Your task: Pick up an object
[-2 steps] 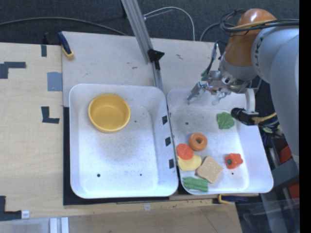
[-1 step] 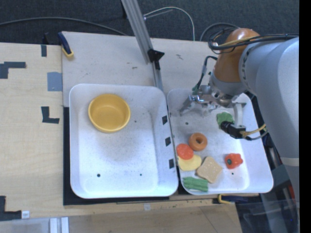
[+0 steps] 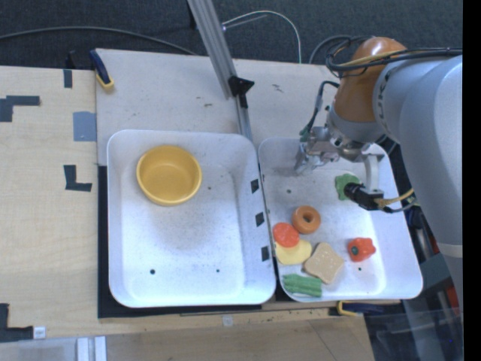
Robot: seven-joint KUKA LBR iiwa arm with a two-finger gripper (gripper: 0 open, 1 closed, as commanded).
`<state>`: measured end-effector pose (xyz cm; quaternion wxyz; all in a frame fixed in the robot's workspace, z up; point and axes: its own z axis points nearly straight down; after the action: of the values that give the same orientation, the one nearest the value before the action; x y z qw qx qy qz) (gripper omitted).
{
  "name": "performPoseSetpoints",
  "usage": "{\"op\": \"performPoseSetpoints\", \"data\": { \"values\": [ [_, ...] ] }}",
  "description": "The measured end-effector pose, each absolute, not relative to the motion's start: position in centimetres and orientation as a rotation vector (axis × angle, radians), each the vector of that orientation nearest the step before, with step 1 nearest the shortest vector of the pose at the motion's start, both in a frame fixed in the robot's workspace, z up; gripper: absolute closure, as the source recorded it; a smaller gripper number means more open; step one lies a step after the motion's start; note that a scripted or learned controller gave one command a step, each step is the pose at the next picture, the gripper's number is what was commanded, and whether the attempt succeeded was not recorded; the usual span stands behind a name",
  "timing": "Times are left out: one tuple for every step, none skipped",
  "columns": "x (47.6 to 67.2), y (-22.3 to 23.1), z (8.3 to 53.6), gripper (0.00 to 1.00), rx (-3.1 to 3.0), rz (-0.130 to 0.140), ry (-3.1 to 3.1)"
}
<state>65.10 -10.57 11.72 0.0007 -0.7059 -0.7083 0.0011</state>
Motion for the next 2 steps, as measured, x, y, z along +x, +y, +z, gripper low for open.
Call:
{"op": "performPoseSetpoints", "data": {
  "values": [
    [64.4,-11.2,16.8,1.00,-2.223,-0.003,-2.224],
    [63.8,-11.6,21.5,1.00,-2.223,-0.003,-2.225]
  ]
}}
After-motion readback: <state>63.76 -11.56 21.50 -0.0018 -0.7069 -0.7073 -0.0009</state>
